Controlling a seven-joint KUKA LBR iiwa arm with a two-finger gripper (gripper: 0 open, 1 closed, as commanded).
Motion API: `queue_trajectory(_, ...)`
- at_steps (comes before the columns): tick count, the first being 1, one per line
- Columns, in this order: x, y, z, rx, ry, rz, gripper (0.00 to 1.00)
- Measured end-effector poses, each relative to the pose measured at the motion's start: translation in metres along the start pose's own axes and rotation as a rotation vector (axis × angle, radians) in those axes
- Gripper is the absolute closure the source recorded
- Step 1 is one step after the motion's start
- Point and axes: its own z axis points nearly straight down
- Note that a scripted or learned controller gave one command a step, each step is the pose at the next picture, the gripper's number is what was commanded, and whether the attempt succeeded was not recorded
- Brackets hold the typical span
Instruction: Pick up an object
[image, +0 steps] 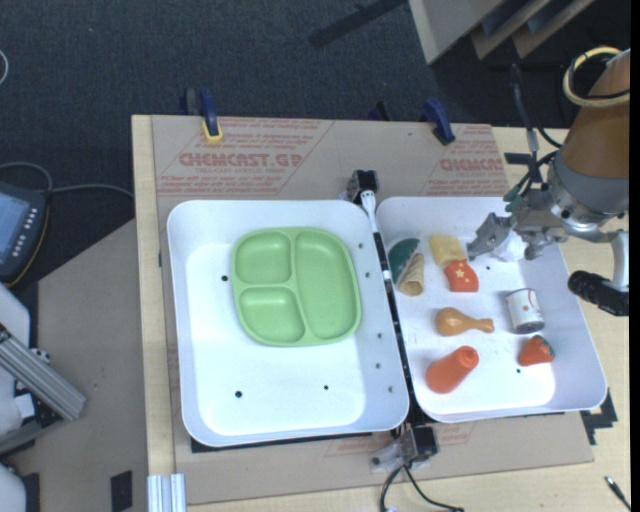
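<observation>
End effector (497, 238) near right bin (580, 390) far rim, finger state unclear; toys crowded below-left.

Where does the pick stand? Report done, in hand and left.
Done: the tool has reached the right bin, near its far edge beside the yellow piece.
In hand: nothing seen in it; every toy lies on the bin floor, among them the can, the drumstick and the orange piece.
Left: choose one, grasp it, lift it.

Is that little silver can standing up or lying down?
Lying down: the silver can rests on its side in the right bin, one round end showing.
</observation>
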Motion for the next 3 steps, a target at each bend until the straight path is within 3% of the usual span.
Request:
queue_trajectory(1, 0.0, 0.003, -0.009, -0.015, -0.002, -0.003, 0.0)
queue_trajectory(3, -0.003, -0.01, 0.088, -0.007, 0.0, -0.003, 0.0)
